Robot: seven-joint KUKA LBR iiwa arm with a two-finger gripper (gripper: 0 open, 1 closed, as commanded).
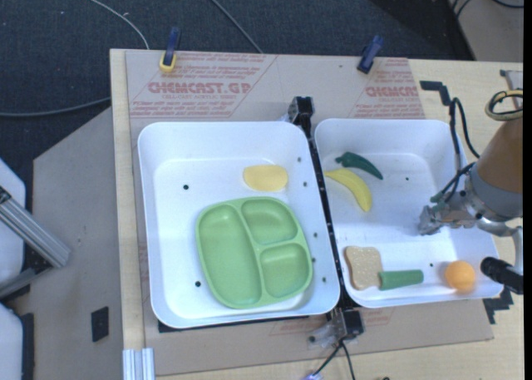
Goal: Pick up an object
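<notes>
Tool (432, 222) grip state unclear | banana (352, 189) near | orange (460, 276) beside

The arm (505, 172) comes in from the right side, with its orange band up high and grey wrist below. It bends down and to the left. The gripper (432, 222) is at its low end, pointing down and left.
</notes>
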